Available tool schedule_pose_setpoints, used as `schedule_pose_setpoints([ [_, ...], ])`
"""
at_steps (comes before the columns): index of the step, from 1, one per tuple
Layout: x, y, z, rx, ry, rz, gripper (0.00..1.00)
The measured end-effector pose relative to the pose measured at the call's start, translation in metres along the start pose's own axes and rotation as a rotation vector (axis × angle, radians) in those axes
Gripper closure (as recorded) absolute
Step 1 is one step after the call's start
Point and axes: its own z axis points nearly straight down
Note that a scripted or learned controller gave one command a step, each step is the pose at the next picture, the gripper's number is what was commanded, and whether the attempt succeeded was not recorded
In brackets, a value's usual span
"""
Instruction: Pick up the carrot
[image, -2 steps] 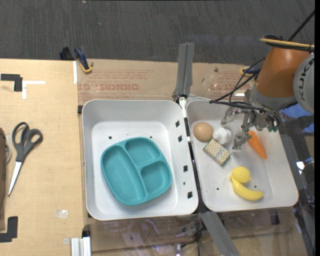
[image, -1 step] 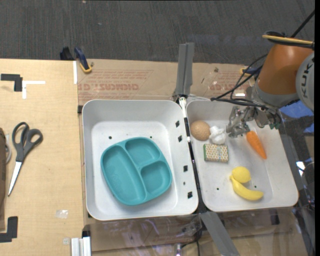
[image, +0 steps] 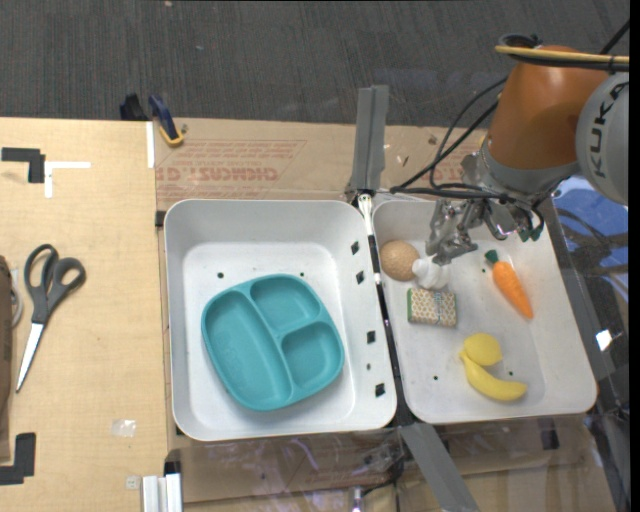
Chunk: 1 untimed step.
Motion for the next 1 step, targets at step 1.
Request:
schedule_pose_setpoints([
  [1, -0.0072, -0.0145, -0.0503, 0.002, 0.001, 0.376, 1.00],
])
